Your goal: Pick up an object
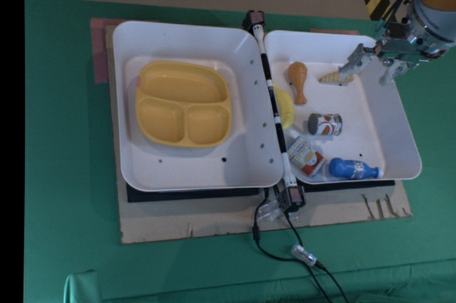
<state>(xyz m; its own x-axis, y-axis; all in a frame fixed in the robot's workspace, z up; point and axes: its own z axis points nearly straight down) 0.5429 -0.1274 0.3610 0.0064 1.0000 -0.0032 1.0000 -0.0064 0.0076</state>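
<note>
Over the right bin (399, 125), your gripper (370, 68) hangs with metal fingers spread, pinching nothing. Just left lies a ridged cone (335, 78), beside a glossy drumstick (299, 80); a small can (325, 125) and blue bottle (354, 168) lie nearer you.

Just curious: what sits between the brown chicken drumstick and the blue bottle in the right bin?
In the camera view, a small tin can lies on its side between the brown toy drumstick and the blue plastic bottle.
</note>
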